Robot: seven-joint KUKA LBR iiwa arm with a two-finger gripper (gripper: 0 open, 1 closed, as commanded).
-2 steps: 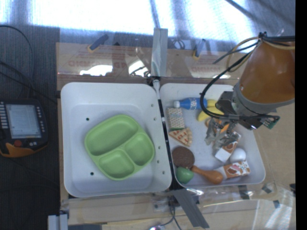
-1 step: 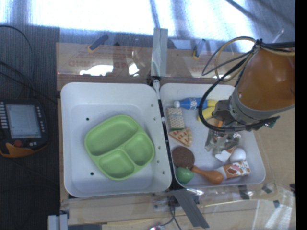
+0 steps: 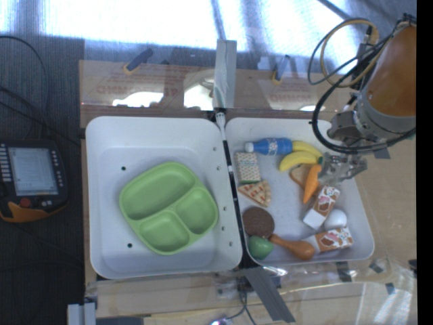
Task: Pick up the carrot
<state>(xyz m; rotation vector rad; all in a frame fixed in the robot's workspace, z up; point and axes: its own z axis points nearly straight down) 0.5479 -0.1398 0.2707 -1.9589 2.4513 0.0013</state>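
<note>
Bench (image 3: 155,90) of pale wood carries two shallow white bins (image 3: 101,181); we see the orange tapered carrot (image 3: 311,181) in the right one, metal two-finger gripper (image 3: 342,169) just beside, grip state unclear.

Arm (image 3: 396,73) cut off at right edge; carrot (image 3: 310,182) upper end hidden behind jaws.
</note>
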